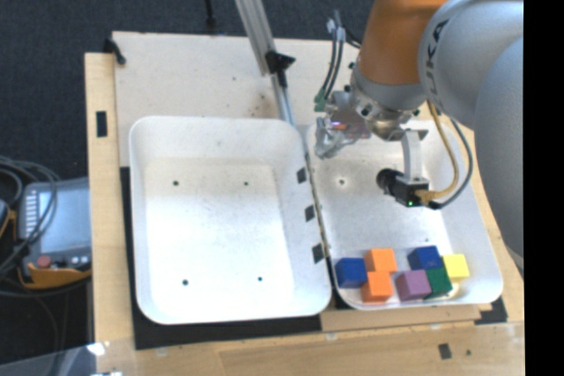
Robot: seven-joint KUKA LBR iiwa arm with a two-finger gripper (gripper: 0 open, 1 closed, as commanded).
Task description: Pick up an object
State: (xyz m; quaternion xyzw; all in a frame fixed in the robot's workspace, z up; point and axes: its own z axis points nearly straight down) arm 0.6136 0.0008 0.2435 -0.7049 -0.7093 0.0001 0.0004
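The gripper (330,139) hangs at the right bin's (352,189) 11 o'clock corner; whether it is apart or together I cannot tell. The blocks (401,273) huddle at the bin's 6 o'clock edge, well apart. Approach step: next, travel toward 6 o'clock and descend over one block.

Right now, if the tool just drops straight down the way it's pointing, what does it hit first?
Most likely bare floor of the right bin, near its far left corner. The tool hangs close to the divider between the bins, and the cluster of blocks sits well toward the near end. Depth is unclear, so it could clip the bin's rim.
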